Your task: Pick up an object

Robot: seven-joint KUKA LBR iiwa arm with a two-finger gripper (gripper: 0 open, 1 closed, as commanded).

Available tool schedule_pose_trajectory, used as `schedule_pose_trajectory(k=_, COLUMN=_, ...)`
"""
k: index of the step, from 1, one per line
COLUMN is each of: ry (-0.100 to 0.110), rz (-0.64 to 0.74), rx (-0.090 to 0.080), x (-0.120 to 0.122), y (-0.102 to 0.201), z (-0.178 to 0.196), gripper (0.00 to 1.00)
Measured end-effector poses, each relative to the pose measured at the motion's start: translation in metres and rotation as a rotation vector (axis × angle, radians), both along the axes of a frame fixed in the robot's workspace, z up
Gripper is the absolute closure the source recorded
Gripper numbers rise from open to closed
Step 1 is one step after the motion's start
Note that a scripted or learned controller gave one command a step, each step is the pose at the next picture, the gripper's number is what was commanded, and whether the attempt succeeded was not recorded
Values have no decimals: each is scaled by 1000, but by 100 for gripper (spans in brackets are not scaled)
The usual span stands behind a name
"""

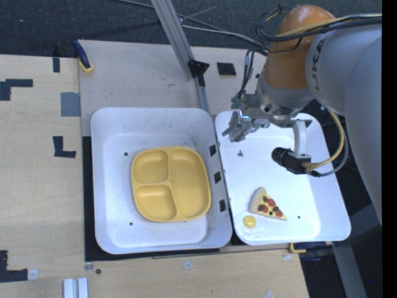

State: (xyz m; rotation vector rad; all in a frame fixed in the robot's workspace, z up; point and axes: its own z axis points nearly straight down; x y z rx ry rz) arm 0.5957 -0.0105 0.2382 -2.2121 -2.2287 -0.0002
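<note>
1. I am standing in what is looking like a robotics lab, not a home or a shop: a grey industrial arm [347, 61] with an orange band is reaching over a plywood worktop [142, 73].
2. Two shallow white bins [102, 166] are sitting side by side, holding toy food.
3. Loose cables [205, 27] are trailing across dark carpet, and black tape marks [62, 146] are dotting the worktop.
</note>
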Motion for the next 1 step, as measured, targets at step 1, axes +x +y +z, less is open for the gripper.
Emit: schedule_pose_trajectory(k=1, ry=1, rz=-2, rx=-2, x=9, y=52, z=-15, gripper=100)
